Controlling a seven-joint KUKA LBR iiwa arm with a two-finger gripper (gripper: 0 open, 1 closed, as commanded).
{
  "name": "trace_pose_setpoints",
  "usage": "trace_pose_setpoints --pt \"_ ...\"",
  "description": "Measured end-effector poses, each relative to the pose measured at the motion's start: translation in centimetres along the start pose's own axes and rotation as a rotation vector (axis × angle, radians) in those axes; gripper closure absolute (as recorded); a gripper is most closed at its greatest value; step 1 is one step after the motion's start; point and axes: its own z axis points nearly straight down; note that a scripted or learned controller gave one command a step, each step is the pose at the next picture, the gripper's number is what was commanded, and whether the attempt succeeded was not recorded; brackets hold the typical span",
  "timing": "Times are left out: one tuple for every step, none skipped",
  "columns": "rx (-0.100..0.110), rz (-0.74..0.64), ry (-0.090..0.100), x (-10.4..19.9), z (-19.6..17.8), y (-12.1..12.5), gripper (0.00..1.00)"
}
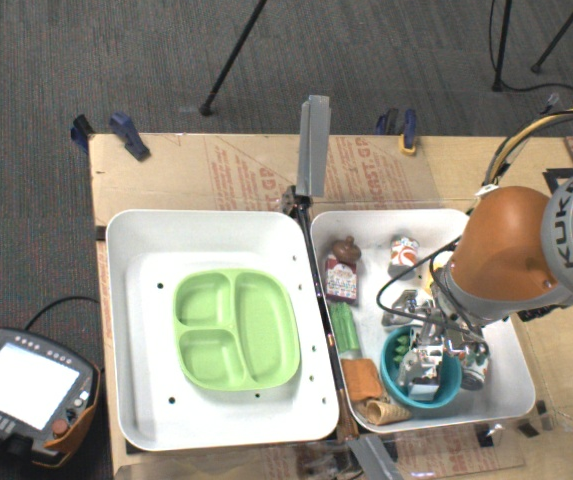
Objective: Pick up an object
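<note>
Over the round teal bowl [418,378], metal claw [425,370], grip unclear, glossy white bin [511,373].

The arm [526,248] has a grey casing with a broad, rounded orange band above the wrist and part of the black lettering "KUK" on its side. Black and yellow cables loop along its upper part. The tool [428,360] is a cluster of silvery metal parts with thin dark wires.
</note>
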Motion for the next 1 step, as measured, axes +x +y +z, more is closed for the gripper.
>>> trace_pose_setpoints --pt "0.000 -0.053 -0.003 -1.12 -0.02 2.56 0.00"
